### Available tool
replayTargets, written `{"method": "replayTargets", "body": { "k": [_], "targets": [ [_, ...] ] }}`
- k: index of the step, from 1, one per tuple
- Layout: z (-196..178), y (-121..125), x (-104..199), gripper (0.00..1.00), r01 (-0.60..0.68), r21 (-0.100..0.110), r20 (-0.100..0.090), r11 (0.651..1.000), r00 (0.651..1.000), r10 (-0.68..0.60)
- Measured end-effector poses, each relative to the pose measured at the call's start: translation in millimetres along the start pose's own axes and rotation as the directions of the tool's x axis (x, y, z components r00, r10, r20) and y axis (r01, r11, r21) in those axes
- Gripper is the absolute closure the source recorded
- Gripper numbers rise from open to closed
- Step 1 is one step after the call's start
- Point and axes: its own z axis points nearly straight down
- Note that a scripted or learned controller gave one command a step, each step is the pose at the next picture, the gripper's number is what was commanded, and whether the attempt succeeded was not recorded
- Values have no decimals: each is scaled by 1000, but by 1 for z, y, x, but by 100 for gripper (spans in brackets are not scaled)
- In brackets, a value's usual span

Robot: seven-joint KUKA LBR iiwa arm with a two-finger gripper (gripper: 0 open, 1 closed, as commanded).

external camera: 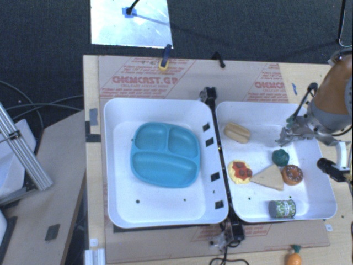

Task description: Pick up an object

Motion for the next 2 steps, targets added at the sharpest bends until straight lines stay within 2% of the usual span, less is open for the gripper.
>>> {"method": "replayTargets", "body": {
  "k": [1,2],
  "targets": [
    [-11,1,0,100,1,-3,1,1000,1000,-1],
    [-53,-22,30,100,3,5,-3,1000,1000,-3]
  ]
}}
